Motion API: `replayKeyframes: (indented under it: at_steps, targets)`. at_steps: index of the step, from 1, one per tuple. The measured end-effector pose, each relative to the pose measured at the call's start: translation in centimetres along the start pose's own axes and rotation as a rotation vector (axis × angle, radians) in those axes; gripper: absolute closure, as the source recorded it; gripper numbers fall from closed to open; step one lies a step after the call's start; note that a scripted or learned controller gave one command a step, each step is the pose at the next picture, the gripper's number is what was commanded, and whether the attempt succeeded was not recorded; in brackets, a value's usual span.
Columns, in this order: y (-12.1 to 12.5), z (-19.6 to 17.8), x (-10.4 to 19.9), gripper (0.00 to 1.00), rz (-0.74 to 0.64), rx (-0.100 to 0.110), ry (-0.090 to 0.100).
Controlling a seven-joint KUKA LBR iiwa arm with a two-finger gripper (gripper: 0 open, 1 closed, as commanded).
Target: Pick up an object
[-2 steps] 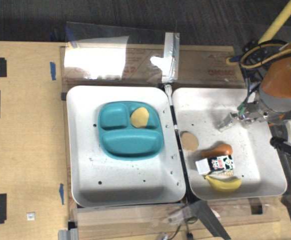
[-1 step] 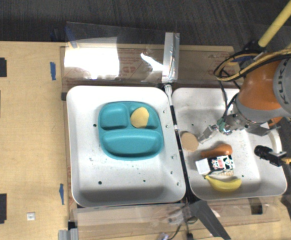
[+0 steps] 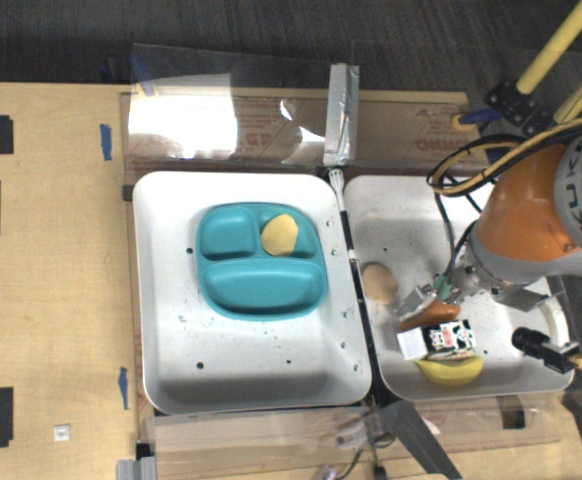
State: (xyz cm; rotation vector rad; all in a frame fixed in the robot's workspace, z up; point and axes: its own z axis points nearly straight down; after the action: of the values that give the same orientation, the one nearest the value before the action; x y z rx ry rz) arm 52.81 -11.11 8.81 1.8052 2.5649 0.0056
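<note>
The arm (image 3: 571, 183) carries the letters "KU" on its grey side; print on the cardboard (image 3: 271, 118) is too blurred to read.

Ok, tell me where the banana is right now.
The banana lies in the right bin, against its near wall, just below the small black-and-white box. The arm's jaws are above that box.

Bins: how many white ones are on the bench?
2. The left bin holds a teal tray; the right bin sits beside it, under the arm.
</note>
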Motion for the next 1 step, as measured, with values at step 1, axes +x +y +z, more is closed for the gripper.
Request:
replayKeyframes:
  at_steps: [1]
  targets:
    - [0.26,-1.22,-0.15,1.00,0.001,-0.009,-0.006]
